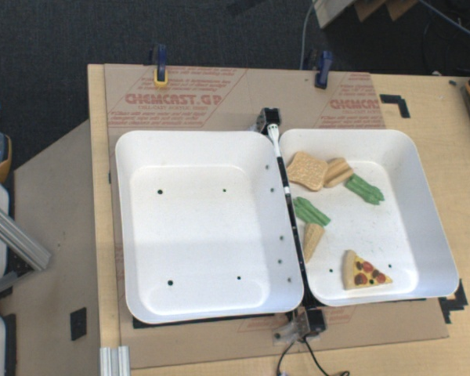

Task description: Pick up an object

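Observation:
The right bin (pixel 423 210) holds several toy food pieces. A square tan cracker (pixel 306 170) lies at its upper left, with a smaller tan bread piece (pixel 338 171) touching its right side. To the right of those lies a green pod (pixel 365 188). Another green pod (pixel 310 211) rests near the divider, and a tan wedge (pixel 311 240) sits just below it. A pizza slice (pixel 363 271) with red spots lies near the bin's front edge.
The left bin (pixel 196 225) sits beside the right one on a cardboard sheet (pixel 188 96). Two blue clamps (pixel 160 63) (pixel 323 67) hold the sheet's back edge. A cable (pixel 298 355) trails off the bench front.

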You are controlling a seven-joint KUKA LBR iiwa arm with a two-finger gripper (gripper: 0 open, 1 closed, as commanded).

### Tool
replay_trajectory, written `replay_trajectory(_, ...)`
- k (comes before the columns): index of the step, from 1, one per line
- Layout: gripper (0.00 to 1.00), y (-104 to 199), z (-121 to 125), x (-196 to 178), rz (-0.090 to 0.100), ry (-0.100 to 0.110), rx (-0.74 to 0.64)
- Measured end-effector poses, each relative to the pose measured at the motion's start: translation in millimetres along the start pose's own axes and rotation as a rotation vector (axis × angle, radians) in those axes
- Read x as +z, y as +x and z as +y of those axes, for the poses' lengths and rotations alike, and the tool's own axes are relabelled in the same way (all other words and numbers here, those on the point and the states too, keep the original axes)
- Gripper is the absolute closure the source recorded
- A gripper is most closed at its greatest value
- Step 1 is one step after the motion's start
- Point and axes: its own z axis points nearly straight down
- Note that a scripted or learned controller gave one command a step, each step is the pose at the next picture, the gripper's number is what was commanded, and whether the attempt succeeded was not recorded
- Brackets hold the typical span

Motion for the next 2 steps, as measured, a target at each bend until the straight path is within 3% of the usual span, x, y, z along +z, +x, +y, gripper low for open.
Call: replay_trajectory(2,1.00,0.7,2.2,-22.0,-0.007,-0.011,-0.003)
